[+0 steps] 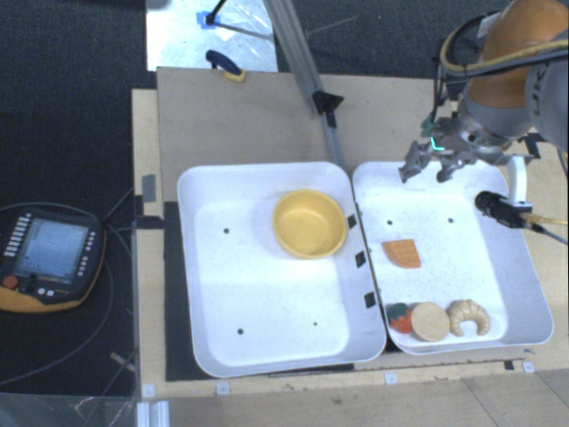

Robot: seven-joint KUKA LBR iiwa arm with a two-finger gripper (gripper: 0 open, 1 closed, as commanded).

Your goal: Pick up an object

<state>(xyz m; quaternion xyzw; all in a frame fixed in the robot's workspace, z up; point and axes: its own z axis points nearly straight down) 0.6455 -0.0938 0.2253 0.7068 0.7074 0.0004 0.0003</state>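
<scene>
The end effector [426,171] is seen above the far edge of the right bin [524,274], its two dark fingers spread apart with nothing between them. The arm [520,52], grey metal with an orange band, reaches in behind it, and a black cable loops over the wrist.

Below the end effector and a little toward the near side, an orange wedge [403,253] lies flat on the smooth white bin floor, well apart from the fingers. Further down, along the near wall of the same bin, three items are gathered: a round tan disc [430,321] like a biscuit, a small red and green piece [399,315] touching the disc's left side, and a pale, curved croissant [469,317] just beside the disc on the other side. No object is seen between the fingers and the wedge.

To the left of the end effector, in the left bin [204,327], a yellow bowl [308,223] sits upright near the far right corner; it is round and glossy. Both bins are shallow, white and rounded at the corners, and rest on a light brown table [249,114]. A grey metal pole [298,43] slants across the table to the upper left of the end effector. Far to the left, off the table, a control pendant [49,256] with a screen lies on dark carpet.
</scene>
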